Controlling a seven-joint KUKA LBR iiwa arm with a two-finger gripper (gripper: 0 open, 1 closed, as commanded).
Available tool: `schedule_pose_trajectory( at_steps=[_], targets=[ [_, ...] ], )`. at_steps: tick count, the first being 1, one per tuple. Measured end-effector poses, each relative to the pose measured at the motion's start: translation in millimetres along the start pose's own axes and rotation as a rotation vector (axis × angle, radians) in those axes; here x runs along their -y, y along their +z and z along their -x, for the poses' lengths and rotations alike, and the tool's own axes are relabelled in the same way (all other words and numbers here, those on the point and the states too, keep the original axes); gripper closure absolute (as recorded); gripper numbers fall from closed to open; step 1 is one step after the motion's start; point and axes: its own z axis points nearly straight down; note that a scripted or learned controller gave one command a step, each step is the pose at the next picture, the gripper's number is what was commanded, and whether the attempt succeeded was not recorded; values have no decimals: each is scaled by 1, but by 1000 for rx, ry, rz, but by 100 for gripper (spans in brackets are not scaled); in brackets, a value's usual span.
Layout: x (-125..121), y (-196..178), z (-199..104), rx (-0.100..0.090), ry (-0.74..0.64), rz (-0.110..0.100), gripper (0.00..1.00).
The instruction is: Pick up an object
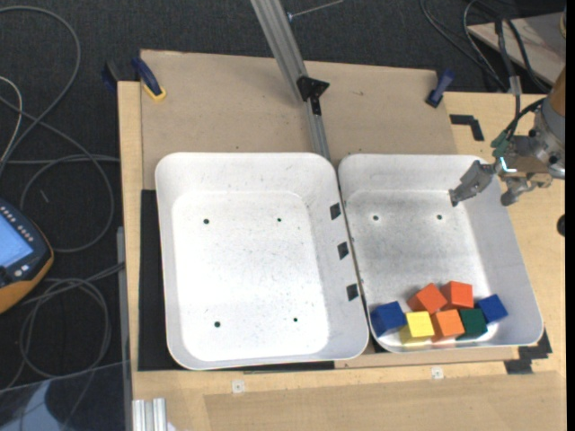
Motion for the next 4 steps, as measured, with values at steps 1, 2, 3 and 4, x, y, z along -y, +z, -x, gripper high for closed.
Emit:
schedule_pose_trajectory(
  at_steps=[1, 2, 3, 4],
  targets=[
    [-1, -3, 0, 1, -1, 5, 0],
    [-5, 47, -9, 0, 0, 0, 0],
    [5, 104, -8, 0, 1, -2, 0],
    [8, 167, -12, -1, 0, -2, 0]
  ],
)
